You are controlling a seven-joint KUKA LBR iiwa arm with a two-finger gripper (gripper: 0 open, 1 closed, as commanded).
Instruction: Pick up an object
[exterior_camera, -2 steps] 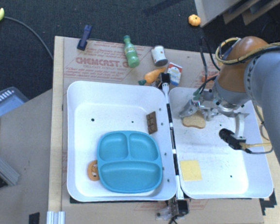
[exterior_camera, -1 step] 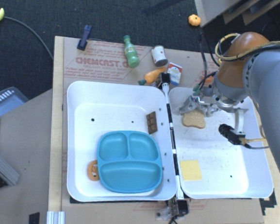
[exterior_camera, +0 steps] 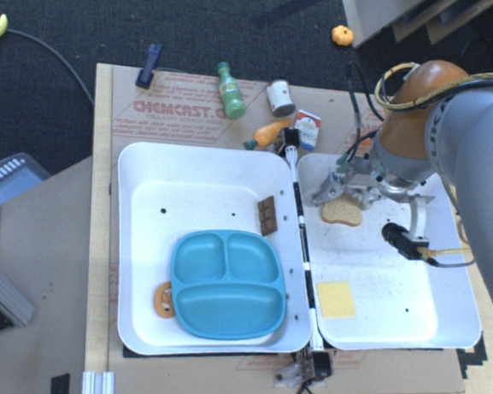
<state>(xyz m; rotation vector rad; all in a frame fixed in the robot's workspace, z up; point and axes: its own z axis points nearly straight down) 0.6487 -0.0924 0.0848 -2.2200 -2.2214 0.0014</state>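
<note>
Leftmost, the left bin [exterior_camera: 132, 225] holds a blue divided plate [exterior_camera: 226, 283], a small orange piece [exterior_camera: 164, 300] touching its left edge, and a brown block [exterior_camera: 267, 215] near the bin's right wall. Behind the bins: green bottle [exterior_camera: 231, 91], small can [exterior_camera: 280, 98]. Right bin [exterior_camera: 450, 325]: yellow square [exterior_camera: 336, 299] toward the front, tan bread-shaped piece [exterior_camera: 342, 212] toward the back. Gripper [exterior_camera: 362, 193] sits directly over the bread piece; finger spread cannot be made out. Grey arm [exterior_camera: 483, 144] enters from the right.
</note>
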